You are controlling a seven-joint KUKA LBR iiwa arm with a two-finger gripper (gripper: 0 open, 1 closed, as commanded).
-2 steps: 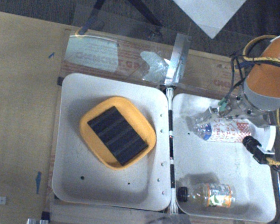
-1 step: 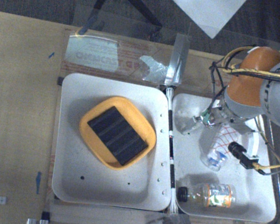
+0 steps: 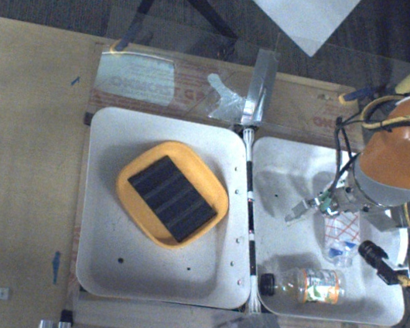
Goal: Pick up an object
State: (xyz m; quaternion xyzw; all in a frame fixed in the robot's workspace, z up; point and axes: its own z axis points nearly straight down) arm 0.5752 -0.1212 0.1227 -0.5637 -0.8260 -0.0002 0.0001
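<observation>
Dish [image 3: 172, 193] in left bin [image 3: 94, 258], bottle [image 3: 305, 285] lying along right bin's [image 3: 278, 239] near edge

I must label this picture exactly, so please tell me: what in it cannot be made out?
Camera view:
- Clear wrapper, right bin: partly covered by the arm; its red and blue print is blurred.
- Bottle: label too small to read.
- Right bin's far right corner: hidden by the arm.
- Hand: small and blurred; whether it holds anything cannot be told.
</observation>
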